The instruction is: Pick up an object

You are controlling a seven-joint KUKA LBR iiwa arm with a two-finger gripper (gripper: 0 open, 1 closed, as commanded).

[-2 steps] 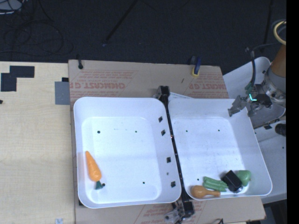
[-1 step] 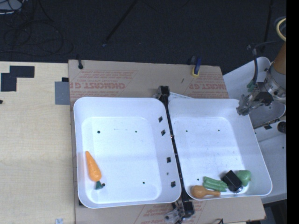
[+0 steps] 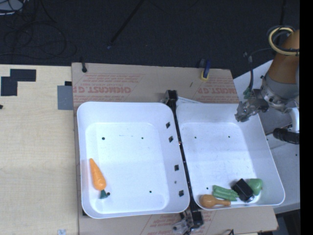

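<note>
An orange toy carrot (image 3: 97, 175) with a dark green stem lies near the front left corner of the left bin (image 3: 124, 111). In the right bin (image 3: 220, 131), along the front wall, lie an orange pear-shaped toy (image 3: 213, 201), a green pod-like toy (image 3: 225, 193), a black block (image 3: 242, 189) and a green rounded toy (image 3: 255, 184), all close together. My gripper (image 3: 242, 114) hangs over the right bin's far right corner, well away from every object. Nothing shows between its fingers.
A black divider clip strip (image 3: 177, 151) runs between the two bins. Both bins rest on brown cardboard (image 3: 146, 84). A yellow-and-blue clamp (image 3: 205, 71) holds the cardboard's far edge. Grey and black patches mark the wooden bench (image 3: 34, 141) at left.
</note>
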